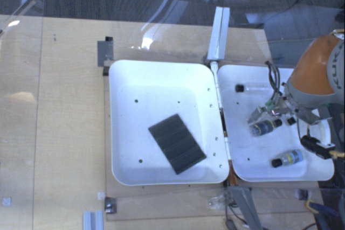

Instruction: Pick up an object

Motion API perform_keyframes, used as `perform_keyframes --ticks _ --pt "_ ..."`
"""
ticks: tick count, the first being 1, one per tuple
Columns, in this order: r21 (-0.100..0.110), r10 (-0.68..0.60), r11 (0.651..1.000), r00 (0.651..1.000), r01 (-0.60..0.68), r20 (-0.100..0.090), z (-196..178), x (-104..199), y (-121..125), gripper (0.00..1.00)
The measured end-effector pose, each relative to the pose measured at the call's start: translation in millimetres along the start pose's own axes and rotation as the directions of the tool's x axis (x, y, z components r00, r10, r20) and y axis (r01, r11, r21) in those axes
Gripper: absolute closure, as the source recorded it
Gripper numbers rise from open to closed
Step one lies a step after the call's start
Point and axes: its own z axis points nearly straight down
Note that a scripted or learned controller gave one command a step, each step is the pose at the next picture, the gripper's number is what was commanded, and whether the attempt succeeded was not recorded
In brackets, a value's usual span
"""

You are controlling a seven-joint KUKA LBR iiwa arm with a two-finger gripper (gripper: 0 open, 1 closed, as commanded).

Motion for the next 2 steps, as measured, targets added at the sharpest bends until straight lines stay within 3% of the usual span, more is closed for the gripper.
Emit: perform_keyframes --ticks 1,2 --pt "-0.008 -0.003 1.000 1.000 0.003 0.003 -11.7 0.4 3.1 1.00" --pt "-0.008 -0.003 1.000 1.000 0.003 0.003 -11.7 0.3 3.0 0.00"
